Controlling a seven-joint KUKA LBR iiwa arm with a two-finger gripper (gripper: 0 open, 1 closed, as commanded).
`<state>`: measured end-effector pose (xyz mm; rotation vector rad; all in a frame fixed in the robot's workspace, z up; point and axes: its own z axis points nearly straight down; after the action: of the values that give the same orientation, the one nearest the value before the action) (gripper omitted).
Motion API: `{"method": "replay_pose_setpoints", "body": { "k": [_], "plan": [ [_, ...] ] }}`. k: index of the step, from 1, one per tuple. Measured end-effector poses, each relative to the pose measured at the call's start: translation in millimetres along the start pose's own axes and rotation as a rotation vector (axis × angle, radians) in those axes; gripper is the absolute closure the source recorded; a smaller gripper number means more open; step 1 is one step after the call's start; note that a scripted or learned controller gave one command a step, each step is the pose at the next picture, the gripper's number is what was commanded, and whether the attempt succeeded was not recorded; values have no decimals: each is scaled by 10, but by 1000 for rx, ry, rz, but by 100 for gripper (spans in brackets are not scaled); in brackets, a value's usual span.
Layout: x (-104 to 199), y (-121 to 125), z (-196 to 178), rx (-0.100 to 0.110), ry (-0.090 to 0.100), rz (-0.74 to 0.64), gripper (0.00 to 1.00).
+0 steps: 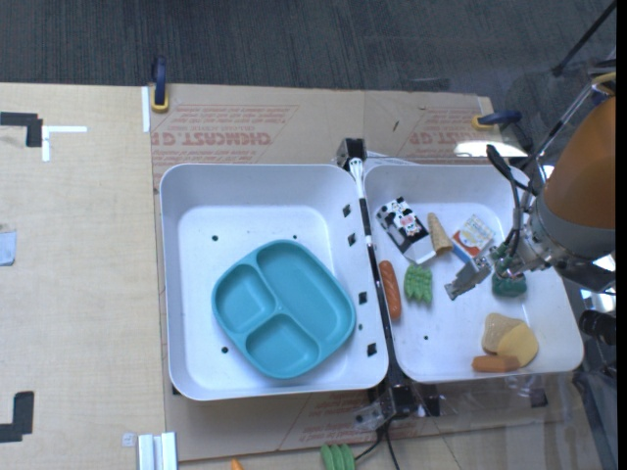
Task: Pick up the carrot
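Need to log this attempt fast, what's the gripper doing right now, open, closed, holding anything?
Gripper: low over the right bin, whether it is open, closed or holding anything cannot be told.

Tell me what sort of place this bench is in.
Most likely a robotics lab test bench. Two white bins sit on clamped cardboard, toy food such as a carrot fills one, a blue divided plate the other, and a robot arm reaches in.

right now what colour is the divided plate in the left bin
Teal blue divided plate, clearest in the camera view.
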<state>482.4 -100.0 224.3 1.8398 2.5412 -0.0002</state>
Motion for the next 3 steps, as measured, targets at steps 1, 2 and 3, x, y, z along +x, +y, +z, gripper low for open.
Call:
{"method": "replay_pose_setpoints", "body": {
  "k": [1,2,3],
  "plan": [
    [613,166,333,5,4,227,0],
    [1250,367,332,5,2,363,0],
    [687,342,-113,3,0,166,0]
  ]
}}
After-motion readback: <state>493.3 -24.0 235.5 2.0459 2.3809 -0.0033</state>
